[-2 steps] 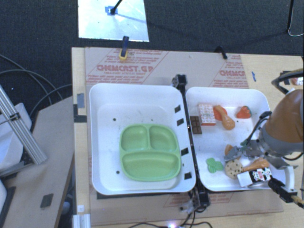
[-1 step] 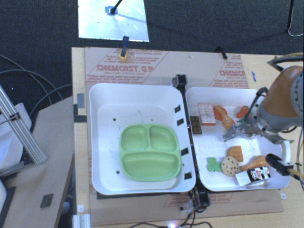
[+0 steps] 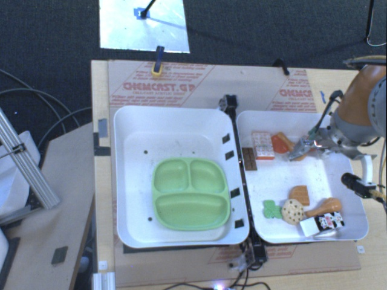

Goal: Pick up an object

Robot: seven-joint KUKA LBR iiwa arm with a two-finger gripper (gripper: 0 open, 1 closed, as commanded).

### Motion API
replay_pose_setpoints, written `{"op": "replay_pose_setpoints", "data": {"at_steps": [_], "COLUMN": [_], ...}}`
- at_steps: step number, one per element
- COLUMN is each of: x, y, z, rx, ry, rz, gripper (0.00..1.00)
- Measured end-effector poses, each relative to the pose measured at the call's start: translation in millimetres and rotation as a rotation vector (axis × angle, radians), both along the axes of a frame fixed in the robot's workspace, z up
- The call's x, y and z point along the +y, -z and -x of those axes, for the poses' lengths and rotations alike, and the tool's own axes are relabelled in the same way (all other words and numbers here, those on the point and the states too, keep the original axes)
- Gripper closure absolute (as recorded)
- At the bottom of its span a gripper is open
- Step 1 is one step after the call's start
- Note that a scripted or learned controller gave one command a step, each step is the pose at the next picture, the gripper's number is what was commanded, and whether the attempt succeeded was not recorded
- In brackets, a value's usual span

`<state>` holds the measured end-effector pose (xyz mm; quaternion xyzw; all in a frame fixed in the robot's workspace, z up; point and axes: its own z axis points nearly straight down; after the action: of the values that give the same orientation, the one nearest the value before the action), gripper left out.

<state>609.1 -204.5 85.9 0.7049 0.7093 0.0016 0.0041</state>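
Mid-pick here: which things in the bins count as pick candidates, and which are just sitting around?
Job: gripper; in the right bin, orange-red piece, pink box, green toy, cookie, drumstick, carton.

Lying about: green divided plate in the left bin; yellow clamp.

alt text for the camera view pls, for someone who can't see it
A grey robot arm with an orange band reaches from the right, its gripper low over the right white bin near an orange-red toy piece. That bin also holds other small toy foods; the left white bin holds a green divided plate.
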Motion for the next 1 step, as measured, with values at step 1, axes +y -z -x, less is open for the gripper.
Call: {"op": "replay_pose_setpoints", "data": {"at_steps": [1], "x": [5.0], "y": [2.2], "z": [127.9], "rx": [0.016], "ry": [0.011], "rz": [-0.007], "gripper": [0.0]}}
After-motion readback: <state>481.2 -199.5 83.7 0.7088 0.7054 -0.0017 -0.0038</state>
